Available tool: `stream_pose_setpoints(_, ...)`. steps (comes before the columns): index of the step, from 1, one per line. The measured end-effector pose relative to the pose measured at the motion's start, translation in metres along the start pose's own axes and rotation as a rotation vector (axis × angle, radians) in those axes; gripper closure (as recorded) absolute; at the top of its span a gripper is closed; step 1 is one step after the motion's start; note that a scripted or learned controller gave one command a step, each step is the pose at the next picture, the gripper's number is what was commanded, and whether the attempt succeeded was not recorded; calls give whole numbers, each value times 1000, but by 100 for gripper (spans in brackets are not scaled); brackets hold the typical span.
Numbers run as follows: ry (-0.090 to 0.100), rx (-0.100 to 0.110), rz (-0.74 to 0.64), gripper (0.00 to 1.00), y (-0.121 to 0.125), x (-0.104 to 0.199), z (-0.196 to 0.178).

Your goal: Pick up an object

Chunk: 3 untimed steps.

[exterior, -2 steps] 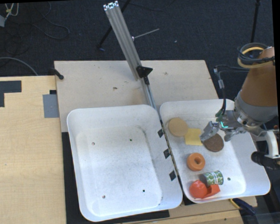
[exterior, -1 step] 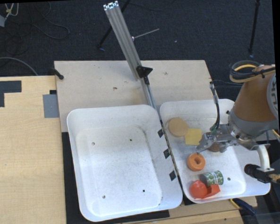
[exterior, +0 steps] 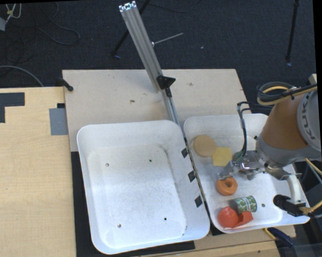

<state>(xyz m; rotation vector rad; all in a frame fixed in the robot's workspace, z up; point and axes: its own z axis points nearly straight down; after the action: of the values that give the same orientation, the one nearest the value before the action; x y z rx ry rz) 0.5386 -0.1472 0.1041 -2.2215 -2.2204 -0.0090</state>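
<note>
The arm comes in from the right over the right-hand bin (exterior: pixel 258 122), and its tool (exterior: pixel 240 166) hangs low among the things there, just above and to the right of an orange ring (exterior: pixel 226 186) that looks like a toy doughnut. Whether the tool is apart or together I cannot tell from here; the metal parts blur into one another, and nothing shows plainly clamped in it.

The ring lies flat on the bin floor, near the middle. It seems the likeliest thing to be picked up, being nearest the tool. I would guess it is light and a bit soft, foam or rubbery plastic, so it should give a little under pressure rather than slip. One side of the tool in the hole and one on the outer edge would probably hold better than squeezing across the whole width.

Around it lie other choices: a flat tan disc (exterior: pixel 205 145) towards the back, which looks thin and hard to get under; a yellow block (exterior: pixel 222 156) just beside that, chunky and easy to pinch by its sides; a small green can (exterior: pixel 245 204) on its side near the front, hard and apt to roll; and a red lump (exterior: pixel 230 217) touching the front wall, awkward so close to the rim

The left bin (exterior: pixel 132 187) sits alongside on the counter (exterior: pixel 115 95)
</note>
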Motion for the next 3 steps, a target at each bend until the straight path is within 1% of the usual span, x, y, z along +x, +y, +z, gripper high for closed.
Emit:
stream_pose_setpoints(1,-3,-15,2,0,7,0,4)
stream_pose_setpoints(2,-3,-14,8,100,7,-2,-7)
stream_pose_setpoints(3,-6,1,-1,100,14,-9,-64)
